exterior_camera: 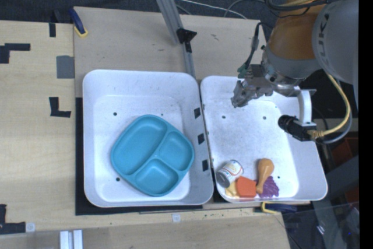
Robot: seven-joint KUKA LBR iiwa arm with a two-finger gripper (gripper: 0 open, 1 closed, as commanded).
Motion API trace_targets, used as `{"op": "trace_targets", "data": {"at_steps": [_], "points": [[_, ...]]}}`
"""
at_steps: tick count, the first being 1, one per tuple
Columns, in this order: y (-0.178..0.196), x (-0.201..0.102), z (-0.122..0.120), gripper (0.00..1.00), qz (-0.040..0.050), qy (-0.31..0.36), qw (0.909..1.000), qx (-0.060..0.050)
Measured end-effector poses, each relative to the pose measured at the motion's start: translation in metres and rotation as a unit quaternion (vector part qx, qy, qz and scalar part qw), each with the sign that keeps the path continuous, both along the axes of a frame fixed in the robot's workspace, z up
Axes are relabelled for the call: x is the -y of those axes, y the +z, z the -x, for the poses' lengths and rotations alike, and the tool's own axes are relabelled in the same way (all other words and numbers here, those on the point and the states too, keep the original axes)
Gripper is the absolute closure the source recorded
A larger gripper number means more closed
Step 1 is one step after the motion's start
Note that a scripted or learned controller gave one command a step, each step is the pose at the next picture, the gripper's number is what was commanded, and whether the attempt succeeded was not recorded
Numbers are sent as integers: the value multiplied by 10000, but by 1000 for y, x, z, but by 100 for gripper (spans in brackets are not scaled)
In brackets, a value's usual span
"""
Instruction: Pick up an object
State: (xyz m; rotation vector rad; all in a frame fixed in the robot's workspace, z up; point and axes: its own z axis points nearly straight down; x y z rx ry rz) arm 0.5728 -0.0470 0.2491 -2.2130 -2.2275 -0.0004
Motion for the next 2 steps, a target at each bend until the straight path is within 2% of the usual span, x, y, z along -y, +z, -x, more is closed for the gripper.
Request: {"op": "trace_targets", "data": {"at_steps": [2], "points": [[-25, -117, -28, 100, 2, 5, 10000, -4]]}}
